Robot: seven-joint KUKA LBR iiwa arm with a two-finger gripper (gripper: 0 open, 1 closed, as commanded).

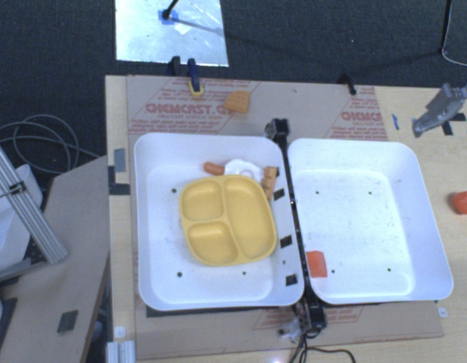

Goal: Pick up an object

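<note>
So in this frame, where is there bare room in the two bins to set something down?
The right white bin is bare apart from a small orange block at its near-left corner. The left white bin is crowded: the yellow divided plate fills its middle, leaving a strip along its left wall.

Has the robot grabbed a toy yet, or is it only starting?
Only starting. Nothing looks picked up: the yellow tray, orange sausage and white cup lie in the left bin, the orange block in the right bin. The gripper sits off right. Everything remains.
</note>
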